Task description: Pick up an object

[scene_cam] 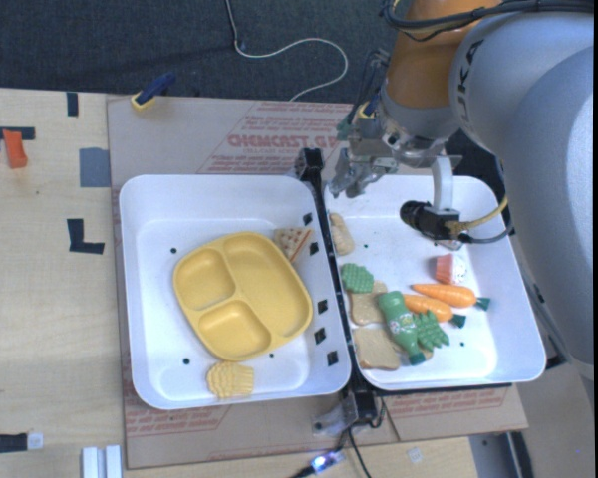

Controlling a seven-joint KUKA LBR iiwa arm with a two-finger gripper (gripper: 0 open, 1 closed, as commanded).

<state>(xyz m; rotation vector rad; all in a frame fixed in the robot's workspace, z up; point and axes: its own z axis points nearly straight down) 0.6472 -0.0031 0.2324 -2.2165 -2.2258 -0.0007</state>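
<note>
Grey two-finger hand [351, 179] hangs over the far end of the right white plastic bin [508, 267], nothing visibly between its fingers; opening: cannot tell; orange plastic carrot [444, 294] lies nearer in that bin; pick not yet done.

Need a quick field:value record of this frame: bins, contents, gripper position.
left bin: yellow divided plate, corn piece, cracker at right wall
right bin: carrots, green bottle, broccoli piece, flat toast pieces, strawberry piece
gripper: above right bin's far-left corner, near the divider
held object: none seen
bench: cardboard sheet under bins
</note>
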